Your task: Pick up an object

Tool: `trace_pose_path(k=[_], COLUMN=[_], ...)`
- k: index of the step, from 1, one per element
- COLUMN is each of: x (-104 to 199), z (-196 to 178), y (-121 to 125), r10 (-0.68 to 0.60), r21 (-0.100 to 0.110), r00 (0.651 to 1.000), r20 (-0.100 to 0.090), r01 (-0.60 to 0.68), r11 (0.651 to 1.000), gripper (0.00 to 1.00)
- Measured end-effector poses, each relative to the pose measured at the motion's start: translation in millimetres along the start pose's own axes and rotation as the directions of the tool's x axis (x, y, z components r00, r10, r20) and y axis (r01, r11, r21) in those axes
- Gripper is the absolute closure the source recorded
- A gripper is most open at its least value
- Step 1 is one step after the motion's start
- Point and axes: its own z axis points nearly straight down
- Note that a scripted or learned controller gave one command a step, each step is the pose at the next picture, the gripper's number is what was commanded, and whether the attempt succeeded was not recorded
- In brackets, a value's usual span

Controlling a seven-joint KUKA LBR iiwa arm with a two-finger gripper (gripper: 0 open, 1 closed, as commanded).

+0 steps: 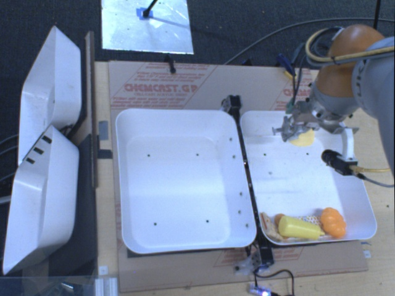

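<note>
My gripper (294,128) hangs over the far part of the right bin (290,184), at the end of the grey arm with its orange band (349,48). A pale yellow object (304,140) lies right beside and partly under the gripper; I cannot tell whether it is held or resting on the bin floor. In the near right corner of the same bin lie a yellow elongated object (299,228), an orange round object (333,222) and a small brown piece (279,219).
The left bin (179,113) stands beside the right one, with a black divider (245,165) between them. Spare white bins (46,140) are stacked at far left. A black fitting with a cable (338,161) hangs off the arm over the right bin's right side.
</note>
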Motion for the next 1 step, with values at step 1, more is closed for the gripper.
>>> trace_pose_path(k=[1], x=[-3.5], z=[-61.6], y=[6.9], r10=[-0.001], r21=[-0.001], r00=[1.000], r20=[0.000], r01=[0.001], r11=[1.000], gripper=[1.00])
